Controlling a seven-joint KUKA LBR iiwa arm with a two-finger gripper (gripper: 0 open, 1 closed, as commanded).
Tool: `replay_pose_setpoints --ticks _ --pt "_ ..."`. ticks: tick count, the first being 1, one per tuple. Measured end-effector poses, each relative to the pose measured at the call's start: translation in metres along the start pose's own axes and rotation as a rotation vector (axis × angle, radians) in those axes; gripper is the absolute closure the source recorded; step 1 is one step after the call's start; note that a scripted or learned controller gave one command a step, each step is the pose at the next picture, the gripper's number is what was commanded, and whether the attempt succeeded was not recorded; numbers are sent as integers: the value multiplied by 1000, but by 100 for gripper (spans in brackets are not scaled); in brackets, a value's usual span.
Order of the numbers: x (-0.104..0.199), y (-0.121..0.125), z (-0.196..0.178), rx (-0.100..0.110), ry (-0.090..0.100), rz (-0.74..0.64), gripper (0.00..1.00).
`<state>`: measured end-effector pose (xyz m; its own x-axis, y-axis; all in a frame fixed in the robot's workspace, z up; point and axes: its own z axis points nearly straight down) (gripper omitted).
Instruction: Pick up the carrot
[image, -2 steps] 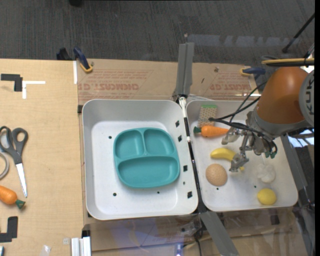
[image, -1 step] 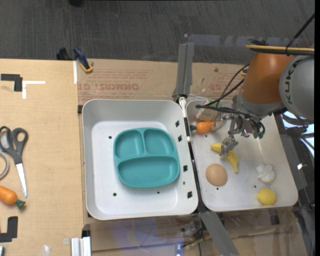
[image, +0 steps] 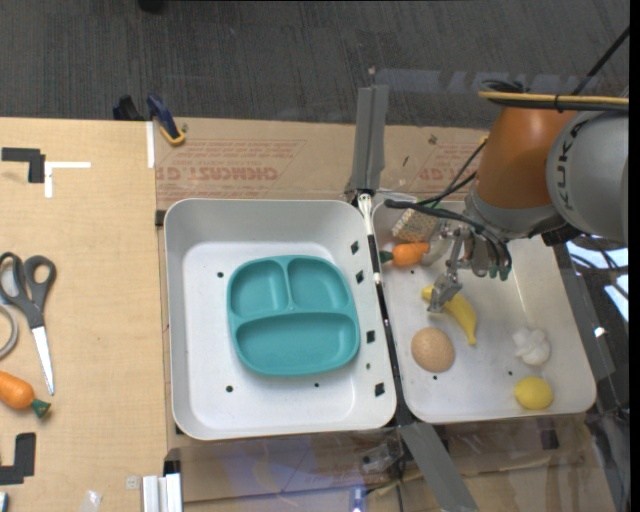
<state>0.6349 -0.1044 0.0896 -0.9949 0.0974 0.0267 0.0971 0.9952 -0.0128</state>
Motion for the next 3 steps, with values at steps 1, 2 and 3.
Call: replay_pose_setpoints --ticks 1,2,3 --pt "16 6 -2 -8 -25 61 0" --pt "3 1 -3 -15 -28 207 0" --pt "-7 10 0 -16 10 632 0"
